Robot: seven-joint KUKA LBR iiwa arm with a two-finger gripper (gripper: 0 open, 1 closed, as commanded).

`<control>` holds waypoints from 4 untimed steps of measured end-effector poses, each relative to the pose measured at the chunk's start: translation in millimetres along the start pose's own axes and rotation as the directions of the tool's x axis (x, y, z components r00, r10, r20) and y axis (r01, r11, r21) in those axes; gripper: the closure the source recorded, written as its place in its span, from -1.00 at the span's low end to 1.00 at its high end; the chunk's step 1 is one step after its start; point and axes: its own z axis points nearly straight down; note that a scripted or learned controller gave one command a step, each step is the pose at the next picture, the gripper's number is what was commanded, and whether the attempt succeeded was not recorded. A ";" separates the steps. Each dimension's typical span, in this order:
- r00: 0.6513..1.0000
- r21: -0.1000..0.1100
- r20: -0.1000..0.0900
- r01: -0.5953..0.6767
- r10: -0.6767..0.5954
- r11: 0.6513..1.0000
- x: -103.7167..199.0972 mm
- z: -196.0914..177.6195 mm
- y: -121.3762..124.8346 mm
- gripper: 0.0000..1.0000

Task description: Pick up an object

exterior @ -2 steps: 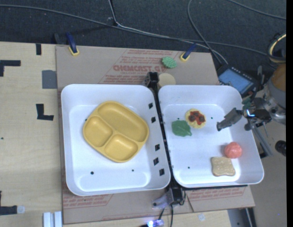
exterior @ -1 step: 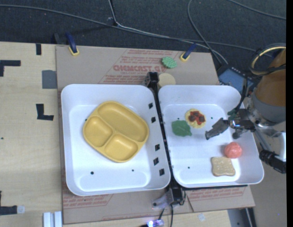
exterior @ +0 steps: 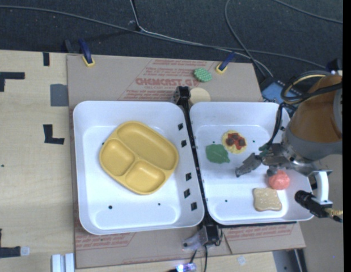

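The right bin [exterior: 220, 208] holds a green leaf-shaped piece [exterior: 218, 153], a small round pizza-like piece [exterior: 235, 141], a pink-red lump [exterior: 279, 179] and a tan toast-shaped piece [exterior: 267, 199]. My gripper [exterior: 252, 162] hangs low over the middle of this bin, reaching in from the right. It is right of the green piece, below the pizza piece and just left of the pink-red lump. I see nothing held in it. The arm's body covers the bin's right rim.
A yellow divided plate [exterior: 139, 156] lies in the left bin [exterior: 90, 208]. Behind the bins, a green dotted piece [exterior: 202, 73] and a tan round piece [exterior: 200, 94] rest on the cardboard. Cables run across the dark floor at the back.
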 end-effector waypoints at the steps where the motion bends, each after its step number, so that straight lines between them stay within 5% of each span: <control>1: 1.000 0.000 0.000 -0.001 0.001 1.000 -3.8 60.2 -8.7 -1.00; 2: 1.000 -0.005 0.000 0.001 -0.001 1.000 -3.0 46.9 -6.8 1.00; 4: 1.000 -0.012 0.003 0.001 -0.001 1.000 -6.4 -51.2 -8.0 1.00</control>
